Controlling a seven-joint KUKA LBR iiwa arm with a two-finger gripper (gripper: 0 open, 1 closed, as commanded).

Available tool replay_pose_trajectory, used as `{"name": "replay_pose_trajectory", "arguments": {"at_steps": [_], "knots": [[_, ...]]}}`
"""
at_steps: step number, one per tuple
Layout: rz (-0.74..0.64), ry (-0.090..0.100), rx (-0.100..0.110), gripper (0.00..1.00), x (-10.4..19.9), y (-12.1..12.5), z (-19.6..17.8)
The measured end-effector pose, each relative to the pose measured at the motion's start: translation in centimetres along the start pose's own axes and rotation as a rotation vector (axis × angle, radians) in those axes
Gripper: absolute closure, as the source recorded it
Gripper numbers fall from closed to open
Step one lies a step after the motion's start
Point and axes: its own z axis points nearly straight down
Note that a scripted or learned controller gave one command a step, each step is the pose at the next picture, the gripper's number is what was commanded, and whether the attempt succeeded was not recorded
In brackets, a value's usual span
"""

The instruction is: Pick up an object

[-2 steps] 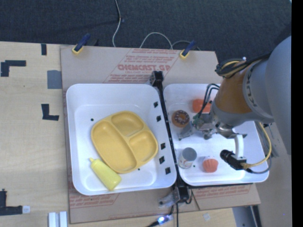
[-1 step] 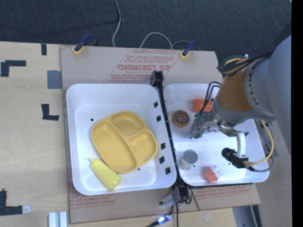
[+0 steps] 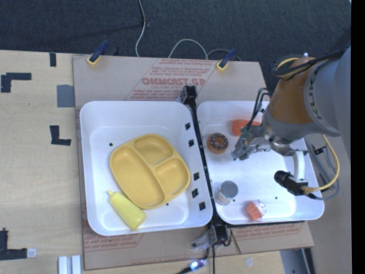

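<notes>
My gripper (image 3: 242,150) hangs over the middle of the right bin (image 3: 268,210), its dark fingers pointing left and down. A brown chocolate donut (image 3: 217,142) lies just to its left, apart from the fingertips. An orange block (image 3: 239,126) sits right behind the gripper, partly hidden by the wrist. Nearer the front of the same bin lie a grey round cap (image 3: 228,190) and a small orange and white piece (image 3: 255,209). Nothing shows between the fingers.
The left bin (image 3: 94,130) holds a yellow divided plate (image 3: 149,170) and a yellow squeeze bottle (image 3: 126,209) at its front left. A black divider (image 3: 197,153) runs between the bins. Cables (image 3: 319,184) loop at the arm's right side.
</notes>
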Motion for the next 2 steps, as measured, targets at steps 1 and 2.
{"name": "replay_pose_trajectory", "arguments": {"at_steps": [1, 2], "knots": [[0.000, -0.001, -0.001, 1.00, 0.1, 0.8, -4.5], [0.001, -0.002, -0.002, 1.00, -0.7, 1.5, -9.9]]}}
